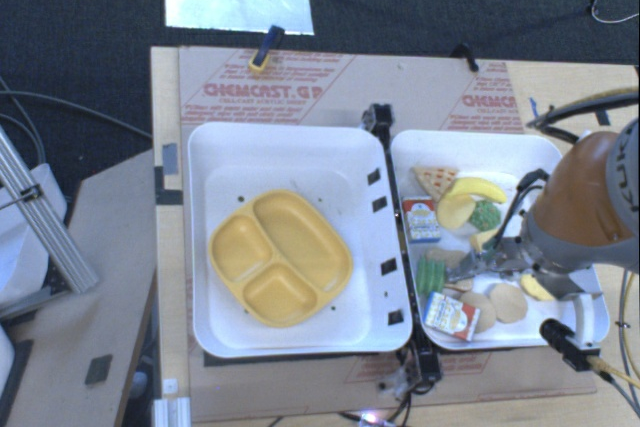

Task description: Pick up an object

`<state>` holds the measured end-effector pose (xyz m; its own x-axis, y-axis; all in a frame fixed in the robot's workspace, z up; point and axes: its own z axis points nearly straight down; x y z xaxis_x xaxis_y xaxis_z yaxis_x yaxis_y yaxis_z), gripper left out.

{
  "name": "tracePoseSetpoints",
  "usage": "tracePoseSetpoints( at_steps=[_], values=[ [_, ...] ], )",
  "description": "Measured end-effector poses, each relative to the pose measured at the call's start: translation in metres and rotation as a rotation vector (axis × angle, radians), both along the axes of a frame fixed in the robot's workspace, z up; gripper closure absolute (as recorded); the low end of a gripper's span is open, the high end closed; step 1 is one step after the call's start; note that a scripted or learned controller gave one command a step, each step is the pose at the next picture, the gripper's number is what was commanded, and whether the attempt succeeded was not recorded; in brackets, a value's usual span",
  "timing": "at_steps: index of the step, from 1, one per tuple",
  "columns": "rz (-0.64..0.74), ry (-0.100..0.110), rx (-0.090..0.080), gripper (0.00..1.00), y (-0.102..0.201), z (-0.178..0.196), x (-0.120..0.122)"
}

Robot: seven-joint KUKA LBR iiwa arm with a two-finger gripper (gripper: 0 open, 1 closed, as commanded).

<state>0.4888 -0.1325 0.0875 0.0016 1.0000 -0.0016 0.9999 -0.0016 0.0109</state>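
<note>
The right bin (540, 147) holds a pile of toy food. A tan wedge (435, 180), a banana (478, 187), a yellow round fruit (455, 211) and a green broccoli (487, 214) lie at its back. A small red and blue carton (421, 220) stands by the left wall, with green beans (432, 275) below it. A red and white carton (450, 315) and tan round pieces (507, 303) lie at the front. My gripper (472, 265) is low over the middle of the pile, beside the green beans. The wrist hides what is directly under it.
The left bin (230, 150) contains a yellow three-compartment tray (281, 257). A black divider with clips (385, 215) runs between the bins. The arm's orange band (590, 200) covers the right bin's right side. Another yellow piece (538, 288) lies near the arm.
</note>
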Motion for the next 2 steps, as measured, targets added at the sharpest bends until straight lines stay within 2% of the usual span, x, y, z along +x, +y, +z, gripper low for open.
tracePoseSetpoints(
  at_steps=[1, 2],
  values=[
    [0.008, 0.006, 0.001, 0.00, 0.008, -0.001, 0.041],
    [-0.012, -0.027, -0.025, 0.00, 0.029, 0.005, 0.005]
  ],
)
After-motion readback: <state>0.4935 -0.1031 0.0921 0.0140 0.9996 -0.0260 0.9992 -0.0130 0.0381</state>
